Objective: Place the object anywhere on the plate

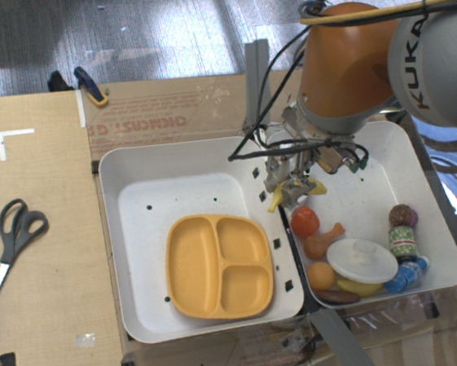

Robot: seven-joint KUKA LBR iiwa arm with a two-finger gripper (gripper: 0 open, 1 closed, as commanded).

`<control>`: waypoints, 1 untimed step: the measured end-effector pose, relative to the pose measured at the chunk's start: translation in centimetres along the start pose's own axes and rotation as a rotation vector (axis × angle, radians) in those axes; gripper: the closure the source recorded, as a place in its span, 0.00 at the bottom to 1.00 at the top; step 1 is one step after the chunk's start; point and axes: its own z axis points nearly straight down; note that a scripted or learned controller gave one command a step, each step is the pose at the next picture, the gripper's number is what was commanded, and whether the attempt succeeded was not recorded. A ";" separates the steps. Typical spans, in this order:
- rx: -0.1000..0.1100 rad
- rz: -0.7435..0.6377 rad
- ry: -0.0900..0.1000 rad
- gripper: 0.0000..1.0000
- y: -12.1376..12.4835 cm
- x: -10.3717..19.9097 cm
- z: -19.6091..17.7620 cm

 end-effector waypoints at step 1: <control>0.001 0.326 0.001 1.00 9.9 4.0 -3.9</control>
